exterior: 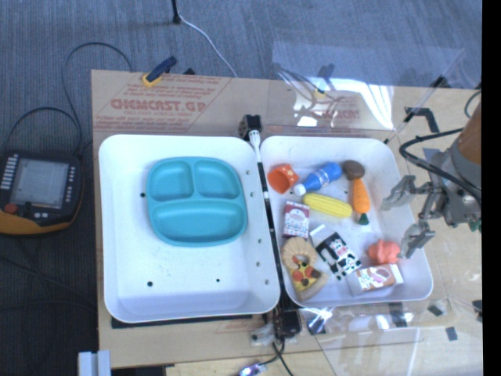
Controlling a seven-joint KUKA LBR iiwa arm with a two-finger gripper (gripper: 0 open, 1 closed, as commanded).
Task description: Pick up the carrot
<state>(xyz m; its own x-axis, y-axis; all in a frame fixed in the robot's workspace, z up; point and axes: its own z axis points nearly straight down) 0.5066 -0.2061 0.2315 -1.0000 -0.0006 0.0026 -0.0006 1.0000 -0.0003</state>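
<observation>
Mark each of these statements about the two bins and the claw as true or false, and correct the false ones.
1. The carrot lies in the right bin. True.
2. The blue tray sits in the right bin. False: it sits in the left bin.
3. The claw holds the carrot. False: the carrot lies on the bin floor, apart from the claw at the bin's right edge.
4. The corn cob lies just left of the carrot. True.
5. The orange cup stands on the blue tray. False: it is in the right bin, near the divider.
</observation>
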